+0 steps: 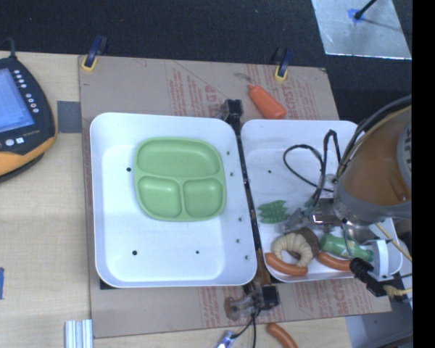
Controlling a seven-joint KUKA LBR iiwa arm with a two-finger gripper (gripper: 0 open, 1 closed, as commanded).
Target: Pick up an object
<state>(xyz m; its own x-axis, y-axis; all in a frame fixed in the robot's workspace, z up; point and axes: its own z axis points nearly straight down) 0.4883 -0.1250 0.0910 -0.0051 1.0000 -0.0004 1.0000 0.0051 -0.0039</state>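
1. Teach pendant (11, 118): rests at the bench's left edge, screen lit, well apart from both bins.
2. Left bin (116, 259): a shallow white tray that holds a green divided plate (180, 177) toward its far half. The plate lies flat, with three compartments facing up.
3. Orange carrot toy (266, 102): lies on the cardboard just beyond the far edge of the right bin, outside both bins.
4. Right bin (264, 140): holds the candidate objects, all gathered in its near half. A green leafy piece (273, 210) sits near the bin's left wall. A tan ring-shaped piece (293, 246) lies near the front edge, with an orange sausage-like piece (284, 266) touching it on the near side.
5. Handling judgement: these pieces look like light plastic play food, stiff and somewhat slick. The ring seems best taken across one side of its band, and the sausage across its narrow middle. Rounded surfaces may squirt out of a shallow pinch.
6. Gripper (313, 220): hangs low over the right bin's near half, beside the ring piece, below the grey arm and its black cable loop (304, 167). Whether the jaws stand apart or closed cannot be told, and nothing is visibly held.
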